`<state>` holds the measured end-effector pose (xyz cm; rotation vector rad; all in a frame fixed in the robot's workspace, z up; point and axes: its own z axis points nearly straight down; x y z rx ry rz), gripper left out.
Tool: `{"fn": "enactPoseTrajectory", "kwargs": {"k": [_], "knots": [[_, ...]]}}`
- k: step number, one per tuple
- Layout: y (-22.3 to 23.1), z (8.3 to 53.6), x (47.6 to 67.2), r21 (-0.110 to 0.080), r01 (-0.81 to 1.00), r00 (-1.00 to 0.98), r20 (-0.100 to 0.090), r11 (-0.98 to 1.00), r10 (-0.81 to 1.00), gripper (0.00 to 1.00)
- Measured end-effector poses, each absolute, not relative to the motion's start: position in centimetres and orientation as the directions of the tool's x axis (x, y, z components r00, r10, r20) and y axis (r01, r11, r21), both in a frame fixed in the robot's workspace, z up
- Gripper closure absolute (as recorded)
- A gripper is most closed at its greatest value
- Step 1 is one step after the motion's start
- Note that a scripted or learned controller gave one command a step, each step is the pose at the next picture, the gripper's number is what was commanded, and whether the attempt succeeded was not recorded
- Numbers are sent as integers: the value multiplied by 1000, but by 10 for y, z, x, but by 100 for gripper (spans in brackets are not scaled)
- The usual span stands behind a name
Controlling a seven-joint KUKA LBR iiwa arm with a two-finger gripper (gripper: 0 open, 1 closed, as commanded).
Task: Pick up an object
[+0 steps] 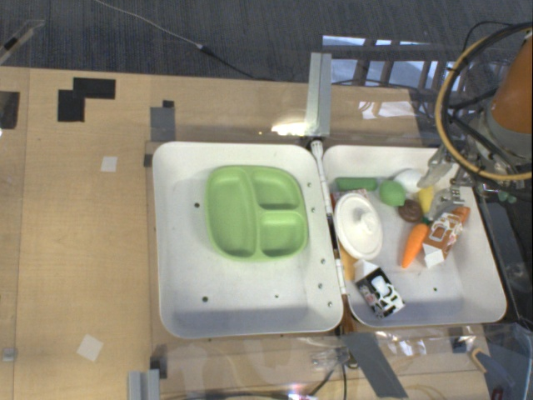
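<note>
So the stuff worth grabbing is all in the right bin (475, 298): a carrot (412, 245) lying at a slant near the middle, a small orange-and-white carton (441, 233) just beside it on the right, a white bowl (360, 223) to its left, and a black-and-white packet (380, 292) lower down near the front wall. Up near the back there's a green stick-shaped thing (356, 185), a green ball (392, 193), something yellow (426, 198) and a small brown lump (410, 212), all bunched together.

The pincer (441, 177) sits over the back right part of that bin, close to the yellow piece and the carton. Honestly I can't tell from here how wide it's set, too much metal and cable in the way, and nothing is visibly in it.

If I were tuning this, I'd go for the carrot or the carton. Both are crowded though, so come straight down and line the grip across the carrot's narrow width, otherwise you probably nudge the neighbour and miss. The packet is the most isolated, arguably the safer pick.

The left bin (179, 298) just has a green divided plate (255, 212), and both bins sit on the wooden bench (75, 257).
</note>
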<state>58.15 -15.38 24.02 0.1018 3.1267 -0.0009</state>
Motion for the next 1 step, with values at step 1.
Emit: {"fn": "enactPoseTrajectory", "kwargs": {"k": [1], "knots": [[-127,197,516,3,74,-997,2,997,74,100]]}}
